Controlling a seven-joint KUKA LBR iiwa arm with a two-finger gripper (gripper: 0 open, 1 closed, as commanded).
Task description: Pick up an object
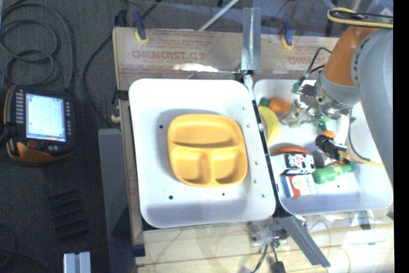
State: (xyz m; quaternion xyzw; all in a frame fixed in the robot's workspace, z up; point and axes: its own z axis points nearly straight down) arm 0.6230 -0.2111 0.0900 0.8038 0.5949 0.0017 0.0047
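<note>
- Objects for picking lie in the right bin (377,198): an orange piece (278,104) at 11 o'clock, a yellow banana-like item (269,123) against the left wall at 9 o'clock, a red-brown sausage-like item (289,149) near centre, a small black-and-white carton (298,162) just below it, a green item (332,172) to the carton's right, and a red, white and blue carton (299,186) at 6 o'clock.
- Gripper (305,110) sits low at the bin's 12 o'clock, just right of the orange piece; jaw opening cannot be made out, and nothing visibly held.
- Left bin (147,112) holds a yellow three-compartment tray (207,149), centred.
- Teach pendant (39,121) lies on the floor, at 9 o'clock from the bench.
</note>
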